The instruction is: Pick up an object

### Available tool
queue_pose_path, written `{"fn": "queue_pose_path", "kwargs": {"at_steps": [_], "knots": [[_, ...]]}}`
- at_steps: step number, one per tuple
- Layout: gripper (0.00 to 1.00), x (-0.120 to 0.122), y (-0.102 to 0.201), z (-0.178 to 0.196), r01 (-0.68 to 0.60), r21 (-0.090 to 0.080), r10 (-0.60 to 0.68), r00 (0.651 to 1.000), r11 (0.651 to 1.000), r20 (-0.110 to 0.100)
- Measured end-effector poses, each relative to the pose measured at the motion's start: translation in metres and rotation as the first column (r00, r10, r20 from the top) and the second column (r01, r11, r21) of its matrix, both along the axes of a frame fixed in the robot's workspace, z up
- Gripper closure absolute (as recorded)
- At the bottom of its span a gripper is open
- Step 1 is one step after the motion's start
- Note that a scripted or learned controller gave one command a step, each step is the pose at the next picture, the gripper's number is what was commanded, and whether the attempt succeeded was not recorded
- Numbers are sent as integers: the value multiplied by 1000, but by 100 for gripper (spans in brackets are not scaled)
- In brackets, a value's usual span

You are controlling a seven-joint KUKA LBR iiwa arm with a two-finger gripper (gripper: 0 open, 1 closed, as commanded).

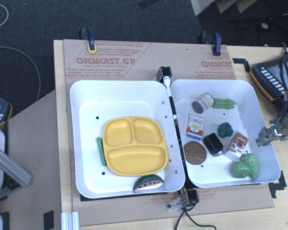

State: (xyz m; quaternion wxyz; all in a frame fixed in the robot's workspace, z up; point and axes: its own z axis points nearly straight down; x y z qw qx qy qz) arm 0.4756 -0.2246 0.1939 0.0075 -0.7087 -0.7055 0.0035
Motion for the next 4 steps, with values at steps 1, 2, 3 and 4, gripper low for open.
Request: {"fn": "queue_pose_path", "kwargs": {"at_steps": [1,2,3,4], "knots": [[100,13,108,236,-15,-8,16,999,1000,38],[100,19,61,111,0,-4,0,1000,1000,4],[100,11,10,-12,0,-3,0,1000,1000,8],[100,11,102,-2,-11,-1,11,1000,1000,11]]}}
